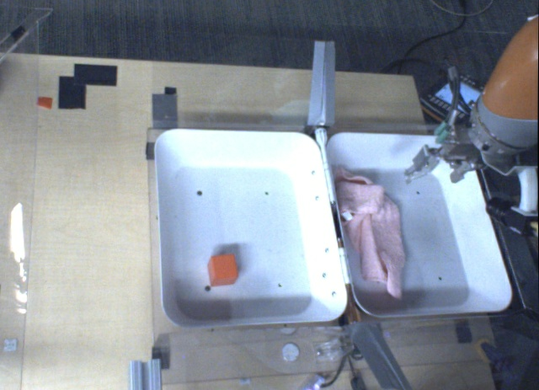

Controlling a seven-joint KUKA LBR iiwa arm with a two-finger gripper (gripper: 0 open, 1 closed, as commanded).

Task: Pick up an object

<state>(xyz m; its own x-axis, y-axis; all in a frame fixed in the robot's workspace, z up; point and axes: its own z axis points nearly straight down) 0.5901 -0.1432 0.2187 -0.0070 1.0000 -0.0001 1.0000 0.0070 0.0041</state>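
Gripper [435, 161]: hung over the upper right part of the right-hand shallow white bin [472, 296], above bare floor; nothing seen between the fingers; open or closed, could not tell (metal parts blurred together).
Arm [509, 85]: grey with orange band, entered from the right, cut off by the frame edge.
Candidate near: crumpled pale pink cloth [375, 232], lying along the left side of the right-hand bin, close to the divider wall; near the gripper but apart from it.
Candidate far: small orange cube [223, 269], low on the floor of the left-hand shallow white bin [168, 211], well apart from the gripper.
Step judged: approach, before any descent; no object lifted yet.
Advice, cloth: better to shift left and down-frame, descend onto the raised fold near the top of the cloth, pinch a ridge rather than flat fabric (soft, likely to slip or drape).
Advice, cube: better to square the fingers to two opposite faces; longer reach across the divider.
Risk: fingers catching the bin wall beside the cloth.
Hidden: finger gap; fingertip height above the floor; underside and folds of the cloth.
Hard to read: cube material.
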